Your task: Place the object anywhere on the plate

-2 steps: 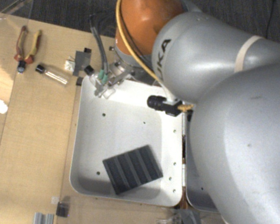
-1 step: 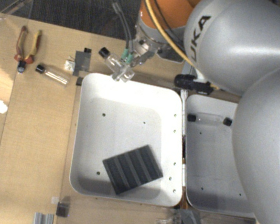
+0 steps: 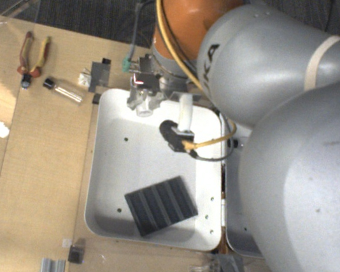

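The dark grey ribbed rectangular slab, prob. the task obj., lies flat and skewed in the lower part of the shallow white bin at frame centre, well apart from the gripper. That gripper hangs over the bin's upper-left corner; can't tell its state, since the grey arm w/ orange band looms above it. Red-handled pliers and a small clear vial sit on the wood bench at upper left, off to the side as clutter, I'd judge.

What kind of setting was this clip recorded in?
Most likely a robotics lab or workshop bench. A large grey KUKA arm reaches over a shallow white bin holding a dark ribbed block, and pliers lie loose on the wooden benchtop.
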### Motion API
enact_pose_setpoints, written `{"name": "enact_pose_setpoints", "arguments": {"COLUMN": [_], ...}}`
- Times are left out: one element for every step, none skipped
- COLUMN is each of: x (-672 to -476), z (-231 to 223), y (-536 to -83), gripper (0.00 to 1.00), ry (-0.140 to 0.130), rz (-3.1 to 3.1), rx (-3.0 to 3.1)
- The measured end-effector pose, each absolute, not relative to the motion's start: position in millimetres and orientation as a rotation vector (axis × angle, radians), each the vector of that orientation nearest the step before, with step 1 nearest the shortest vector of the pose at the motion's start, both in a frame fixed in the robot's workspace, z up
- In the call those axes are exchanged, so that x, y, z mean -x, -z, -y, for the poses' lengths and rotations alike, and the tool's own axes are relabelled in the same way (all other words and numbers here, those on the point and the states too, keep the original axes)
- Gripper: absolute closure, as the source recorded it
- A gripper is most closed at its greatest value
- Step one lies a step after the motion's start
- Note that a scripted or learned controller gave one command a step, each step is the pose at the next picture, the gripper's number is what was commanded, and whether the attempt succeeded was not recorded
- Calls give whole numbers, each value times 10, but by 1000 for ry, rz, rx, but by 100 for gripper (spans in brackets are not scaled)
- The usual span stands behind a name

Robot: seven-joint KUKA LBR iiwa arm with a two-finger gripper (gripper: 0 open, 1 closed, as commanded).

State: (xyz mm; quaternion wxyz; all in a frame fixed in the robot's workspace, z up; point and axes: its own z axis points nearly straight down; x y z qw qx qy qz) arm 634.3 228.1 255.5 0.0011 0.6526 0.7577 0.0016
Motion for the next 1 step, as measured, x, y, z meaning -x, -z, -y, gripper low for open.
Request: {"name": "enact_pose_setpoints", "arguments": {"x": [-6348], "z": [-2299], "y": [-2663], "gripper": [100], "ry": [-8], "rz": [-2384], "rx": [-2039]}}
